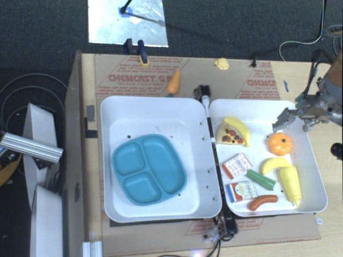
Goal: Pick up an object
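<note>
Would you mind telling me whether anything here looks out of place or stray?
Yes: a toy carrot and a small yellow piece lie on the cardboard behind the bins, outside both. The other toys sit in the right bin, and the blue tray in the left bin.

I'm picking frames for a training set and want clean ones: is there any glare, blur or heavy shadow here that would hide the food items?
Camera view: light is even, with soft shadows in the bins; the pumpkin, banana and sausage read sharply. The shiny sheet on the floor glares. The tool looks slightly soft.
</note>
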### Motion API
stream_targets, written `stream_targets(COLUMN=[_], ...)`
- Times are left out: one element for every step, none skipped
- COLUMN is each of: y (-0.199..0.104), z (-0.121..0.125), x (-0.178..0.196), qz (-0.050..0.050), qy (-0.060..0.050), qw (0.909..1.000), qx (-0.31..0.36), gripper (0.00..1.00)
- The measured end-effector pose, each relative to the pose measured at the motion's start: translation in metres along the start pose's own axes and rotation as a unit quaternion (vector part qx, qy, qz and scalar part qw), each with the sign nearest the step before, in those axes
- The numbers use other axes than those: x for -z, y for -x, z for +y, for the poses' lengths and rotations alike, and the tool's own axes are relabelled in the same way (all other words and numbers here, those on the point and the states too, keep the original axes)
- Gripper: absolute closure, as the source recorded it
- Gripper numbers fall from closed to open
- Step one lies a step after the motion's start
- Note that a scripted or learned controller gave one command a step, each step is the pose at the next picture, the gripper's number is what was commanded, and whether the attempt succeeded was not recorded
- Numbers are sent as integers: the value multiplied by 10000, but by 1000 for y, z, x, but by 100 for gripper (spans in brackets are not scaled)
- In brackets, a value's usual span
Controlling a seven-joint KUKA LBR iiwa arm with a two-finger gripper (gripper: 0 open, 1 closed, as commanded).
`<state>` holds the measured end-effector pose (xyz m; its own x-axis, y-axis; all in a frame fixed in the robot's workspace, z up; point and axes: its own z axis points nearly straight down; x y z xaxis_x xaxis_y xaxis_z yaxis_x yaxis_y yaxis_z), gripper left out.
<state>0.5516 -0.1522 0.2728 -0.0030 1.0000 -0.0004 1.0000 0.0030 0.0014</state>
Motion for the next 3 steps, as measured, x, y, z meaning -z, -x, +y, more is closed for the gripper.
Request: stream_targets(y=[30, 11, 12], z=[-18, -44, -41], x=[-117, -190, -176], qz=[9, 8, -8], qy=[-51, 6, 40], qw=[10000, 10000, 10000], qx=[-27, -21, -13], gripper=[0, 0, 100])
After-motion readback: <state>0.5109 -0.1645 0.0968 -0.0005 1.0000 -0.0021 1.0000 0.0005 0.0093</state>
